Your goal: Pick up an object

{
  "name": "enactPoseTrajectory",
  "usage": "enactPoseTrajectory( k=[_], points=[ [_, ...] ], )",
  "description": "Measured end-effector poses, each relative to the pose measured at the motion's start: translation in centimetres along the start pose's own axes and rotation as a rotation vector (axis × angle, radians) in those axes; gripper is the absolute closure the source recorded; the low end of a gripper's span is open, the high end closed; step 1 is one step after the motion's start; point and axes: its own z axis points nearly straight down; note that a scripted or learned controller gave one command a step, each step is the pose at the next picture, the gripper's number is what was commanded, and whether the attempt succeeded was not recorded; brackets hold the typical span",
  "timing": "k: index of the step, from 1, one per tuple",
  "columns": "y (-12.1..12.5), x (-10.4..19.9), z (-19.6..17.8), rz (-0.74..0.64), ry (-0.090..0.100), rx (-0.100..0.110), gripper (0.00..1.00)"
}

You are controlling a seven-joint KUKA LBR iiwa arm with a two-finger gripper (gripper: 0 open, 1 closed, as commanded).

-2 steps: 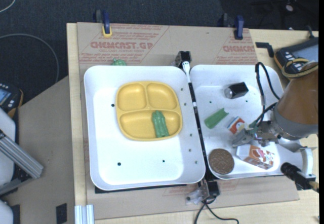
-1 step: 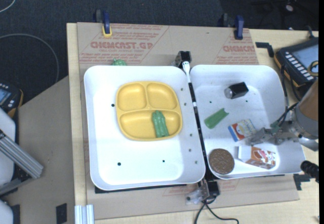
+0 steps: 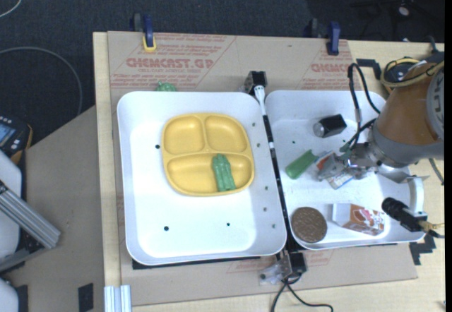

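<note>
Two shallow white bins sit side by side on the bench: the left bin point(image 3: 141, 183) carries a yellow divided plastic plate point(image 3: 207, 153) with a green ridged pickle-like piece point(image 3: 224, 173) lying in its lower compartment, and the right bin point(image 3: 296, 116) holds the loose things — a green flat stick point(image 3: 299, 164), a small dark grey cylinder point(image 3: 329, 125), a round brown disc point(image 3: 309, 224), and a white-and-red printed packet point(image 3: 360, 219). The gripper point(image 3: 344, 166) is down in the middle of the right bin, among a small jumble of grey and red pieces point(image 3: 326, 166) that I cannot make out clearly. To do this pick well, I judge the arm should centre on one single item, descend squarely and close only once that item sits between the tips, then lift straight up clear of the bin wall. Whether the tips are apart or together cannot be told, since the wrist and clutter hide them. The green stick lies just beside the gripper, toward the left bin; the cylinder lies nearby toward the far rim.
</note>
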Motion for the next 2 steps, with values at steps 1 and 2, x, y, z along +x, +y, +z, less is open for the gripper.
enactPoseTrajectory(
  k=[1, 2],
  points=[
    [4.1, 4.6, 0.0, 0.002, -0.001, 0.0, 0.0],
    [-6.0, 1.8, -3.2, 0.016, -0.001, 0.011, 0.0]
  ],
)
